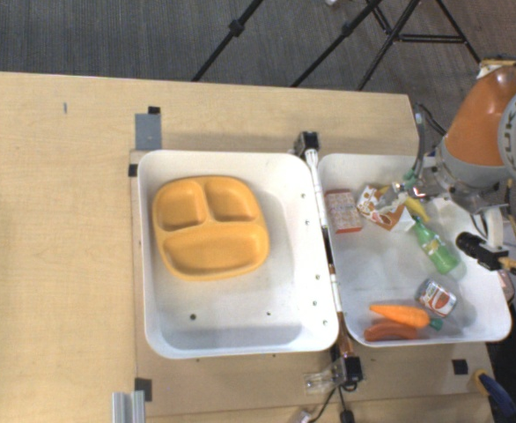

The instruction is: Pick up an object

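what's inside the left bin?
The left bin holds one yellow divided tray with three compartments, nothing visibly in them. The bin floor under the tray is covered, so unseen.

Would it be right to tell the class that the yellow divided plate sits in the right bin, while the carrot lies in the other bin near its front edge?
Not quite. The camera view shows the yellow divided plate in the left bin. The carrot lies in the other bin near its front edge, as stated.
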Tool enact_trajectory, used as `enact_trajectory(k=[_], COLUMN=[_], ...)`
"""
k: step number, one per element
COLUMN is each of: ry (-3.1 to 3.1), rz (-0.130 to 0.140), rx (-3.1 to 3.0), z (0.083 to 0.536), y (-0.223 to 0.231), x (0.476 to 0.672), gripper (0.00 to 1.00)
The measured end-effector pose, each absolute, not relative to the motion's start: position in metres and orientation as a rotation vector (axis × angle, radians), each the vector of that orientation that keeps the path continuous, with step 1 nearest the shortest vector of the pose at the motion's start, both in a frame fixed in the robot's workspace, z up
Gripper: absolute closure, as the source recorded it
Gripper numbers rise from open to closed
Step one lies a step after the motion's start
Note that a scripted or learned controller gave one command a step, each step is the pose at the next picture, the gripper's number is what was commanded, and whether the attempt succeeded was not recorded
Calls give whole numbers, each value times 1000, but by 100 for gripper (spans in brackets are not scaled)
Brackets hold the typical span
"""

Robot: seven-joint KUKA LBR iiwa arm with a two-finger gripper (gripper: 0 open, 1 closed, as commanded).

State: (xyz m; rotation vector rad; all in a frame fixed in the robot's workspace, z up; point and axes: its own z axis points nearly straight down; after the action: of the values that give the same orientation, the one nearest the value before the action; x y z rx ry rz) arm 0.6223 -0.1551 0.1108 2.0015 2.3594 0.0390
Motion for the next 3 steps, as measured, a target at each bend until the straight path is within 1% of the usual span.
enact_trajectory(k=[1,2,3], ry=[2483,2575,2599], rz=[42,30,35], rx=[1841,1708,1659], z=[111,111,112], y=[-182,-150,-148], x=[611,634,622], gripper=[0,0,0])
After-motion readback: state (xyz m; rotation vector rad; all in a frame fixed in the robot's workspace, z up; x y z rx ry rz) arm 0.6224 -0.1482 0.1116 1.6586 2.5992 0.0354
